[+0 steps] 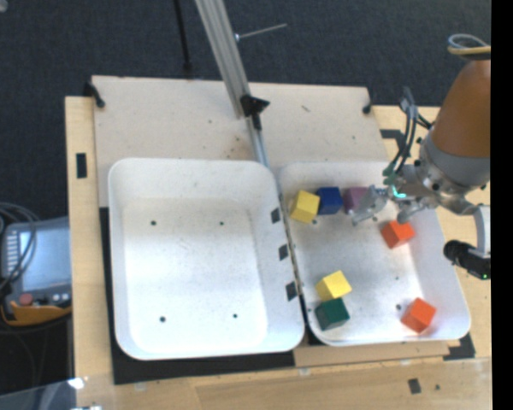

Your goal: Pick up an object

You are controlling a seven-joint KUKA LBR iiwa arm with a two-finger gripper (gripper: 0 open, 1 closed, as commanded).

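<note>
The right bin holds several small cubes. Along its back wall a yellow cube, a blue cube and a purple block stand in a row. My gripper hangs low over the bin, right beside the purple block and partly covering it. An orange cube lies just right of the gripper. Toward the front sit a second yellow cube, a green cube and another orange cube.
The left bin lies beside the right one, with a low shared rim between them. A slanted metal pole rises behind the bins. The arm's orange band looms at the right.
</note>
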